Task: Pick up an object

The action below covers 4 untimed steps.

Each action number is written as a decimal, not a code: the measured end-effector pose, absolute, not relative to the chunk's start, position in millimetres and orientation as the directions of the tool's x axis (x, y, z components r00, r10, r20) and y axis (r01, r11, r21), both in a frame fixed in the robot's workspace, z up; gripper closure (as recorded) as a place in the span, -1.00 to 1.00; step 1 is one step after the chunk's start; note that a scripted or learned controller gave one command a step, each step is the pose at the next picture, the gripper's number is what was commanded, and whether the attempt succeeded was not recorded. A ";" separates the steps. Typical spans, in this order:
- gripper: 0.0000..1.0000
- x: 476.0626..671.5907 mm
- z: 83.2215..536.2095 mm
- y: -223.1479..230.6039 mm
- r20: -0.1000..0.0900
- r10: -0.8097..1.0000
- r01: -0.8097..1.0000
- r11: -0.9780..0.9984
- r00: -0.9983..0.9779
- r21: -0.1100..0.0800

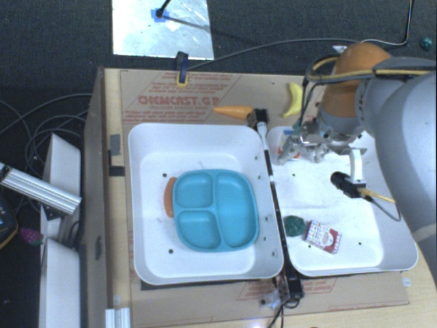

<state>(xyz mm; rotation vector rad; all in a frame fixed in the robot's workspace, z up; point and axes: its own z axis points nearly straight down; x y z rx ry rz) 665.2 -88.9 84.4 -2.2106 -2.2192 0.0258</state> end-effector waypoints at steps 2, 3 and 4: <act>-1.00 659.6 84.6 -88.0 0.001 1.000 1.000 0.004 -0.004 0.002; -1.00 630.6 84.8 -119.5 -0.001 1.000 1.000 0.001 -0.001 0.001; 1.00 631.7 95.8 -118.8 -0.001 1.000 1.000 0.002 -0.002 0.005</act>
